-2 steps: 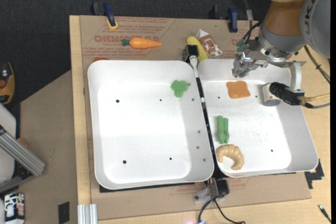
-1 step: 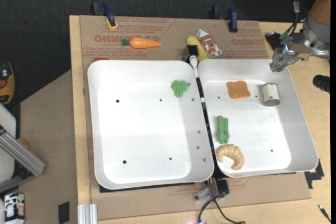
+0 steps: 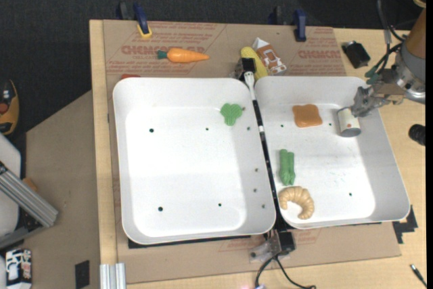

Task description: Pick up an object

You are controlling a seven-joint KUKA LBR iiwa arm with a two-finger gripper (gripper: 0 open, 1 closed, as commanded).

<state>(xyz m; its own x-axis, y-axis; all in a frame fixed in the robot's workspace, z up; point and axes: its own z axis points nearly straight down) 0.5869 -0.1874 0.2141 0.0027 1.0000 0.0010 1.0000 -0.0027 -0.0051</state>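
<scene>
step: i am at the approach; my hand hangs over the upper right edge of the right bin, nothing lifted yet.
hand state: i cannot tell from this view; nothing visibly sits in its grasp.
nearest object: a small grey cylinder lies just below and left of my hand, close beside it.
other objects: an orange slab further left; a green piece and a croissant well below-left.
left bin: a green broccoli, far left of my hand.
next move: i judge it calls for centring over the cylinder, then descending squarely.
writing: red print on the cardboard over the table, too blurred to read surely.
</scene>
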